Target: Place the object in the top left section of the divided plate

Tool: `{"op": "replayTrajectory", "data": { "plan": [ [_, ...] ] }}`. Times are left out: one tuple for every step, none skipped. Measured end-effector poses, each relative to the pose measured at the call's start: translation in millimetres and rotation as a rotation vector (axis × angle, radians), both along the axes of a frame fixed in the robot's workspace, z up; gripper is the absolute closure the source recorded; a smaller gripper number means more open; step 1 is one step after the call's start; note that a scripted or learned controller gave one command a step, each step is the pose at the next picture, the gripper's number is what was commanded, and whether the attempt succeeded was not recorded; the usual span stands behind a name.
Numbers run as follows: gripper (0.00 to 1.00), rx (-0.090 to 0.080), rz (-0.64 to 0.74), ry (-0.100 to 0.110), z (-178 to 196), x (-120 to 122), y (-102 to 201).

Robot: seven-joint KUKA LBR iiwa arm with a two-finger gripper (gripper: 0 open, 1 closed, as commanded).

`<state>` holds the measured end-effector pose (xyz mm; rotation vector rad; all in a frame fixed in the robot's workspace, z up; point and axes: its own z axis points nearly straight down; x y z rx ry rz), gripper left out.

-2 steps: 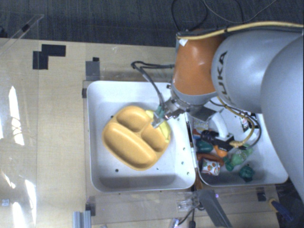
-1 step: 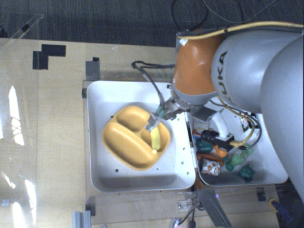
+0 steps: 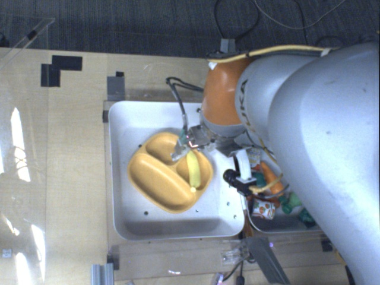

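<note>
Jaws' state can't be told; gripper (image 3: 183, 147) sits low over plate (image 3: 155, 181), w/ metal tip at the banana's upper end. Banana (image 3: 193, 170) lies in the right section, not visibly gripped. Judged: placing step, near done or misplaced, since target is top left; next move needs a lift & check. Plate is smooth yellow plastic, rounded, three wells, in glossy white bin (image 3: 124, 159).
</note>
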<state>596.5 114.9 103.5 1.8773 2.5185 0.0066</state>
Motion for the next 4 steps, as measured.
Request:
{"op": "replayTrajectory", "data": {
  "plan": [
    [0.00,0.005,-0.383,-0.028,-9,-50,41],
    [0.00,-0.004,-0.474,0.004,59,-41,11],
    [0.00,-0.004,-0.465,0.002,112,33,5],
    [0.00,-0.004,-0.454,0.004,20,72,57]
  ]
}}
